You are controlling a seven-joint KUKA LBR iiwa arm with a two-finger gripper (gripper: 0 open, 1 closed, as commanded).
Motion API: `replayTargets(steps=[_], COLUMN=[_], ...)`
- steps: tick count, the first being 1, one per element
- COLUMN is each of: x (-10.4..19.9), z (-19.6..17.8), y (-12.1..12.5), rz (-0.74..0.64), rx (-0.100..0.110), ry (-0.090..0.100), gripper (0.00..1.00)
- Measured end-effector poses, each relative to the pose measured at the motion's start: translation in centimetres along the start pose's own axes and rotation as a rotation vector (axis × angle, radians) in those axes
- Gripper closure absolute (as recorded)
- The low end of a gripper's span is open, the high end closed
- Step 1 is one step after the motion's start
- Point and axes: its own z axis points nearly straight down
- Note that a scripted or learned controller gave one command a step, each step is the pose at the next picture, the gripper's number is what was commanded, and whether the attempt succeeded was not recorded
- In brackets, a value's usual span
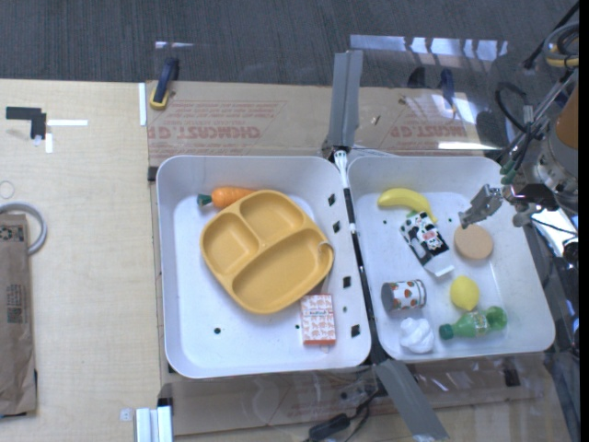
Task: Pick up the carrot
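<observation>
The carrot (230, 195), orange with a green top, lies in the left bin (184, 274) near its far left corner. It touches the far rim of a yellow divided plate (265, 250). My gripper (500, 212) hangs over the far right part of the right bin (534, 339), just above a round tan disc (473, 243). Its two fingers stand open with nothing between them. The carrot is far to the gripper's left, across the wall between the bins.
A small orange box (317, 320) lies by the plate's near edge. The right bin holds a banana (403, 198), a cow-print carton (425, 239), a can (405, 294), a lemon (465, 293), a green bottle (474, 322) and a white lump (416, 335).
</observation>
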Motion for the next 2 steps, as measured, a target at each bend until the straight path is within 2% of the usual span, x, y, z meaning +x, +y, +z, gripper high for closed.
replayTargets(steps=[1, 2], x=[2.3, 4.3], z=[10.0, 9.6], y=[-6.6, -6.5], rz=[-0.158, -0.930], rx=[0.000, -0.004], ry=[0.001, 0.000], gripper=[0.00, 0.00])
